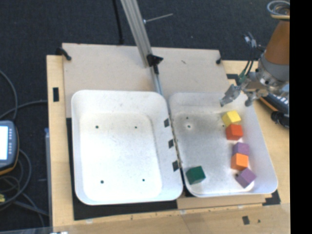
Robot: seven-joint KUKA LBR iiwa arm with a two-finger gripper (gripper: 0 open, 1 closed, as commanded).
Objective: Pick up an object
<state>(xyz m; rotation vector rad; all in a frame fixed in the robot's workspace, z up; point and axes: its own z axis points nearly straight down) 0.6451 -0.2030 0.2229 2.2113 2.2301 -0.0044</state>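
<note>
Lowest in the camera view, along the near end of the right bin (261, 145), sit a green block (195, 174) close to the divide between the two bins and a purple block (245, 177) in the near right corner. From that purple block a loose line of blocks runs up the bin's right side: an orange block (240, 161) touching it, a paler purple block (242, 148) just above, then a red-orange block (234, 131), and a yellow block (231, 117) at the top of the line.

Above the far right corner of this bin hangs the claw (239, 96), on the grey arm that comes in from the right with its orange band (279, 43). Its two fingers stand apart, one toward the left and one toward the right, with nothing between them. The yellow block lies just below the claw in the view and apart from it; the rest of the line trails away toward the near edge.

Beside it, the left bin (78, 145) rests on the tabletop (58, 218), and a slanted metal rail (135, 21) rises behind the bins.
</note>
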